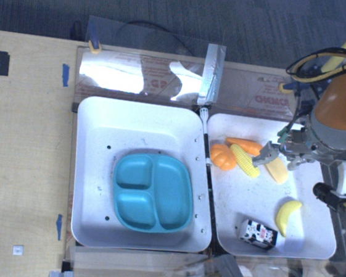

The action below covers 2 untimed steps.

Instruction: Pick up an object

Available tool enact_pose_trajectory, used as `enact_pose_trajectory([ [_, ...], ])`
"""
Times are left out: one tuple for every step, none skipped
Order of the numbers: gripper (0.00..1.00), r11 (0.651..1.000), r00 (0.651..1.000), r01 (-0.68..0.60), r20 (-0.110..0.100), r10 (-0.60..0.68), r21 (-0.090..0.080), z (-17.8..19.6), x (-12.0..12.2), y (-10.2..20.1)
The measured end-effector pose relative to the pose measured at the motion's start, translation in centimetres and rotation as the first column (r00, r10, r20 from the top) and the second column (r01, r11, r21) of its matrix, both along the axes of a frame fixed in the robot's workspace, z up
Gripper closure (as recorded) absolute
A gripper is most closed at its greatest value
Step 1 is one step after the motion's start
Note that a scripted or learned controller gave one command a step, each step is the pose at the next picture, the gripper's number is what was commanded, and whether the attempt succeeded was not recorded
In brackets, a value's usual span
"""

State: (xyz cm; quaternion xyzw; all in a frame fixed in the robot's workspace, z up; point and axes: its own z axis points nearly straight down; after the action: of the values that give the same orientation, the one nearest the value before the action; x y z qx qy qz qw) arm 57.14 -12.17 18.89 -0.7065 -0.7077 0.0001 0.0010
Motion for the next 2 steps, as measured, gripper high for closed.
enact_pose_trajectory([
  [0.0, 0.999, 0.999, 0.035, 0.002, -0.035, -0.003, -9.8, 3.5, -6.2],
  [1.0, 0.999, 0.999, 0.033, 0.007, -0.033, -0.003, -8.6, 3.7, -6.1],
])
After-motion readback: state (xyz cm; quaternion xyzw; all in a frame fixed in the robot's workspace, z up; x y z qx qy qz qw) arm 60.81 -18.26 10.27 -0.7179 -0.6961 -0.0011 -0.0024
